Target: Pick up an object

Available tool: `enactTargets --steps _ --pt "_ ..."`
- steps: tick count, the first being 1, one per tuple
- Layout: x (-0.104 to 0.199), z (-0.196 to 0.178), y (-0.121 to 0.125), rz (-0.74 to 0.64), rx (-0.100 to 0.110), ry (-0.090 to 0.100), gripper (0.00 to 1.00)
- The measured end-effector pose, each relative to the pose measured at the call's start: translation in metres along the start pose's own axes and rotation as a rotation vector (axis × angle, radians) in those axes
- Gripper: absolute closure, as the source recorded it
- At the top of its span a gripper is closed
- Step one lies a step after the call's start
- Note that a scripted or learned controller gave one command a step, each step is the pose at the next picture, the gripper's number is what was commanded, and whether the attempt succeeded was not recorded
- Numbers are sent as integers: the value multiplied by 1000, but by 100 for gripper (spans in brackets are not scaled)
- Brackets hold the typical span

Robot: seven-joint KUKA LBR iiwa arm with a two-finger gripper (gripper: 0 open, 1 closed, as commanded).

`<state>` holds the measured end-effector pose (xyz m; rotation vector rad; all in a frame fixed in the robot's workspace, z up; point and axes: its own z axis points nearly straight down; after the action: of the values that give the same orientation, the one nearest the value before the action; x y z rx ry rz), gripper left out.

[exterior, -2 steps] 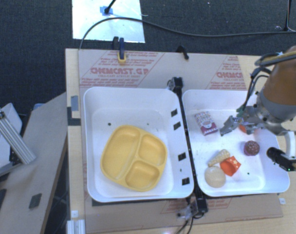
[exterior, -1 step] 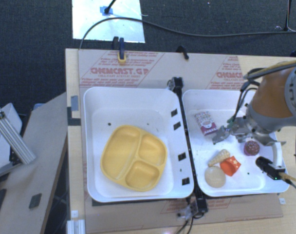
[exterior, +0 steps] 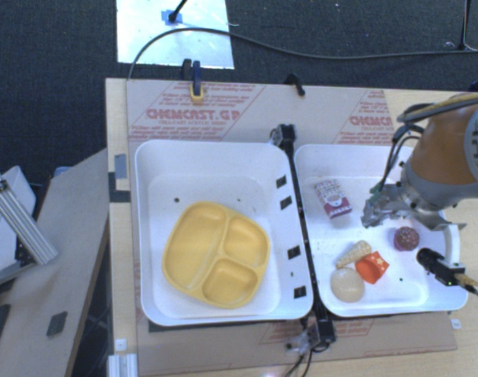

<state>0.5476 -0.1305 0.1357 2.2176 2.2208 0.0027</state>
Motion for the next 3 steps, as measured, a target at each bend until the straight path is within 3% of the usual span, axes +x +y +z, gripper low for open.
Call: enactTargets --steps 2,3 --pt "1 -98 15 -3 -3 -1 100" --pt "1 -124 16 -3 -1 0 100"
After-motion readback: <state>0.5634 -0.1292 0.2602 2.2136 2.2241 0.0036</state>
